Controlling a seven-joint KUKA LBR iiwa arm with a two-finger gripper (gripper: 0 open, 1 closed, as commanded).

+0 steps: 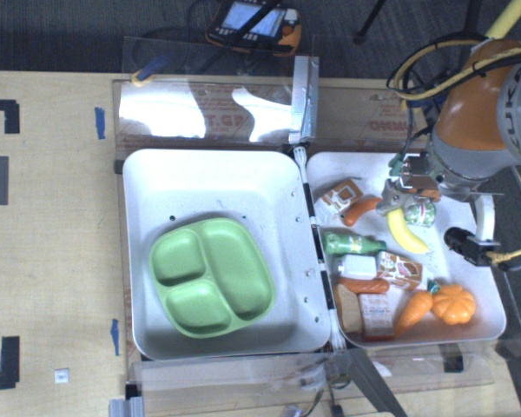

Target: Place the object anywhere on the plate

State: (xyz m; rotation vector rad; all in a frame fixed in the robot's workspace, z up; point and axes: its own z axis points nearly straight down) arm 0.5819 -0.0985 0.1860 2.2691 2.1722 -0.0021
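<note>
A green plate (210,276) with three compartments lies in the left white bin (156,181), with nothing on it. My gripper (405,196) hangs over the back of the right bin (495,320), at the end of the grey arm with its orange band (473,115). Directly beneath and in front of it lies a yellow banana (408,234), with an orange sausage (362,208) just to its left. Something small and greenish (422,213) sits at the gripper's tip; I cannot make out whether it is held.
The right bin is crowded: a snack packet (339,195), a green bottle (352,244), a red sausage (365,286), a small box (401,270), a carrot (414,309), an orange pumpkin (453,304) and a brown packet (365,315). A metal divider (317,233) separates the bins.
</note>
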